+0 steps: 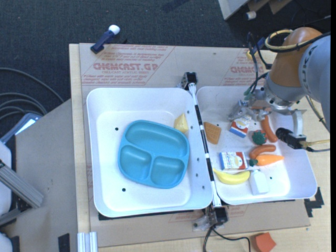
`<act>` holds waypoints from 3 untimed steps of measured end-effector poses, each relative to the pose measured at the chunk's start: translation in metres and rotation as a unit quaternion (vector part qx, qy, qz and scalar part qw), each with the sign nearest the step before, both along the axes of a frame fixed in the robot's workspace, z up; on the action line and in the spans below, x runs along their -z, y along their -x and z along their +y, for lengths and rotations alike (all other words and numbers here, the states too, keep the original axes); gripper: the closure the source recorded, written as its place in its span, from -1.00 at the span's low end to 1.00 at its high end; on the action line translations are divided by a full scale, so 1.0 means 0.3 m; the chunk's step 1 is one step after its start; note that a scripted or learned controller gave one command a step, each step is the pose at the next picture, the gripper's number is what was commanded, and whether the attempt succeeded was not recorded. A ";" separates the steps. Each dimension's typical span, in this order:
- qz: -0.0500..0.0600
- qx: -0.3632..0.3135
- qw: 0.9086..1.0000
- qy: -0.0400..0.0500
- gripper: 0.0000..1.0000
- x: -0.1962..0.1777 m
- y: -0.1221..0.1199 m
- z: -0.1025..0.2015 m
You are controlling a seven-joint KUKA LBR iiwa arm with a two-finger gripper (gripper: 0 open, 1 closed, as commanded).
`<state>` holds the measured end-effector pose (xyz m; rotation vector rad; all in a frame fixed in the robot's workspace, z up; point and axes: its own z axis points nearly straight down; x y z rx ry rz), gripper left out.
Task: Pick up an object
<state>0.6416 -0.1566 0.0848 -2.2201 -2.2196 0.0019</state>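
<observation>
Bench bears two white bins on dark carpet. Gripper hangs over the right bin, apparently just above the small carton; finger state indeterminate.

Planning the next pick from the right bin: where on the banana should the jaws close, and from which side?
Grip the banana at its thick middle, coming straight down. It lies flat along the right bin's near edge, curved, with the small carton touching above, so closing across its narrow width probably needs care there.
</observation>
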 end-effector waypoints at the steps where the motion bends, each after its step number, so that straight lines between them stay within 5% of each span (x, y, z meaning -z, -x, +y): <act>1: 0.002 -0.003 1.000 -0.009 -1.00 -0.007 -0.090 -0.195; 2: 0.000 -0.001 1.000 0.000 -1.00 -0.001 -0.063 -0.091; 3: 0.000 0.000 1.000 0.000 -1.00 0.001 0.139 -0.019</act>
